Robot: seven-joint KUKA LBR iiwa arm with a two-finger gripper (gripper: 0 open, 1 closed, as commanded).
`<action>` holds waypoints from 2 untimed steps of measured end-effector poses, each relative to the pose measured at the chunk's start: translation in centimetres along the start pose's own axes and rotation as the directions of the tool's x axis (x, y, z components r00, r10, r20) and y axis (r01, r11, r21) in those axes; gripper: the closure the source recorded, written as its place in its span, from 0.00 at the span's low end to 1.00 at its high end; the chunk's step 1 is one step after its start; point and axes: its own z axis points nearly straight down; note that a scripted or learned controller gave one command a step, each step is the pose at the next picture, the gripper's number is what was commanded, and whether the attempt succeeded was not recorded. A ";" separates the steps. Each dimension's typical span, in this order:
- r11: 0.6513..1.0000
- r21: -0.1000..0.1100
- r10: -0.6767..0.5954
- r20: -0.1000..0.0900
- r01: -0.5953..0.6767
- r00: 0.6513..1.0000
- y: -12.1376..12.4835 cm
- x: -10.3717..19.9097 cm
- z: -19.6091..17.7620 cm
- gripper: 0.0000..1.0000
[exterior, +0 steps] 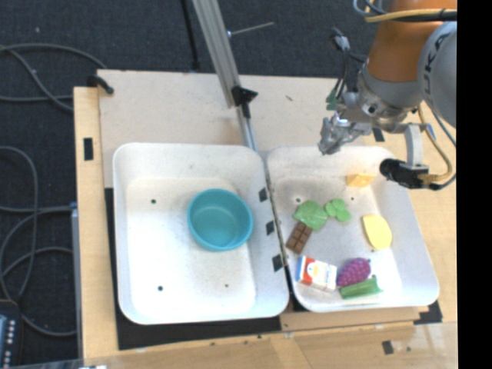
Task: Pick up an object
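Grey gripper (332, 142) hovers over the right bin's (407, 206) far rim (finger state unclear), toys clustered nearer, unheld.

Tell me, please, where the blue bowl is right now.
The blue bowl sits in the left bin, toward that bin's right side, near the divide from the right bin.

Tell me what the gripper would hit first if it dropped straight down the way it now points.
Probably bare floor at the far end of the right bin. The gripper hangs over that rim area, with the small yellow piece lying nearer and to its right. Depth is hard to judge from this slanted view.
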 end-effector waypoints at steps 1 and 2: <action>1.000 0.001 0.001 0.001 -0.001 1.000 -0.9 5.1 1.5 1.00; 1.000 0.001 0.000 0.001 0.000 1.000 -1.3 10.6 2.9 1.00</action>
